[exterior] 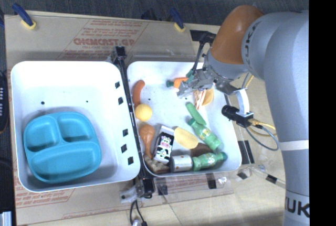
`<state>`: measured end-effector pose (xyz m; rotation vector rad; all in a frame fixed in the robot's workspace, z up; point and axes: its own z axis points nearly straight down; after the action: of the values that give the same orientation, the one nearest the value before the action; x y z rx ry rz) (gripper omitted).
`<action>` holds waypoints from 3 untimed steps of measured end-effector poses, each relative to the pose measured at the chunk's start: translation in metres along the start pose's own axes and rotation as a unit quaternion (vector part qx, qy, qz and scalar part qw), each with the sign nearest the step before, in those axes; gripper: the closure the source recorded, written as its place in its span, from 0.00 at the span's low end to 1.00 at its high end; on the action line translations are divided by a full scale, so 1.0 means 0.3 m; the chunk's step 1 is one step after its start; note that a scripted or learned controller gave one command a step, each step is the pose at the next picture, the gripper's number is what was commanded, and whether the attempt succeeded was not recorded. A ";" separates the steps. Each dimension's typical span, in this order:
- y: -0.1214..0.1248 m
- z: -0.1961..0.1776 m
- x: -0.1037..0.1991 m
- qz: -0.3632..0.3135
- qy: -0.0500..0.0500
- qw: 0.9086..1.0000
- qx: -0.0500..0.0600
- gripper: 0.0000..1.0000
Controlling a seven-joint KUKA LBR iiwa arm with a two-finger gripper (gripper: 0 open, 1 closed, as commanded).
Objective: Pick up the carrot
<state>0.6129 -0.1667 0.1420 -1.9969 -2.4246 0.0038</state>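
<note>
Left bin [21, 78] holds a blue tray [62, 144] at 7 o'clock. Right bin [157, 70] holds the carrot [179, 82] at 12 o'clock, plus sausage [138, 92], lemon [143, 112], green bottles [202, 130] and a can [164, 146] toward 6. Gripper [190, 85] sits just beside the carrot; finger state unclear, can't tell.

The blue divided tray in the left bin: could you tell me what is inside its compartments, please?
The blue tray lies in the left bin, and its three compartments show bare blue plastic, with no item in them. The bin floor under the tray is covered, so I cannot see it.
</note>
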 end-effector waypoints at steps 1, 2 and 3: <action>-0.002 0.002 -0.001 0.000 0.000 1.000 0.001 0.00; 0.141 0.178 0.017 0.062 0.001 0.998 0.009 0.00; 0.146 0.137 0.018 0.059 0.001 0.998 0.009 1.00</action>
<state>0.6549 -0.1532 0.1008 -2.1272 -2.2941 0.0233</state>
